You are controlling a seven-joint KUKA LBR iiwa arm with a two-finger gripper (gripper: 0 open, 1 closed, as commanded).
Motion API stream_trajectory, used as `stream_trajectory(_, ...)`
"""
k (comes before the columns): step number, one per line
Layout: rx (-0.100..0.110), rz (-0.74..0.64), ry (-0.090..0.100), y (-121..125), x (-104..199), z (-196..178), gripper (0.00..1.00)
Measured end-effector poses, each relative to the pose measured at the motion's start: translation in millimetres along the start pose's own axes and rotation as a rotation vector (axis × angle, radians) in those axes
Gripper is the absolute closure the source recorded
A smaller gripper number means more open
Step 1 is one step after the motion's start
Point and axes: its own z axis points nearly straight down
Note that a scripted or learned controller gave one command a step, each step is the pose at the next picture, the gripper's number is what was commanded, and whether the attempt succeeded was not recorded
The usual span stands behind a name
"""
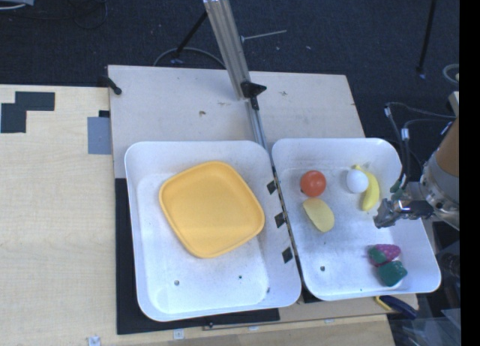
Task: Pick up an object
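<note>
The right bin (341,277) holds a red ball (313,183), a pale yellow oval piece (319,215), a white egg (357,181), a yellow banana (370,191), a purple piece (384,252) and a dark green piece (391,272). My gripper (387,215) hangs low over the right side of this bin, just below the banana and above the purple piece. Nothing shows between its tips. The arm enters from the right edge.
The left bin (150,277) carries a yellow square plate (211,208). An aluminium post (232,40) rises behind the bins. Black clips (280,219) sit along the wall between the bins. Bare floor lies in the right bin's lower middle.
</note>
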Motion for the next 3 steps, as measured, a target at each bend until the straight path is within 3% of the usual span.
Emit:
stream_trajectory(2, 0.002, -0.003, 0.001, 20, 102, 1, 1.0)
stream_trajectory(3, 0.001, -0.003, 0.001, 18, 148, -6, 1.0)
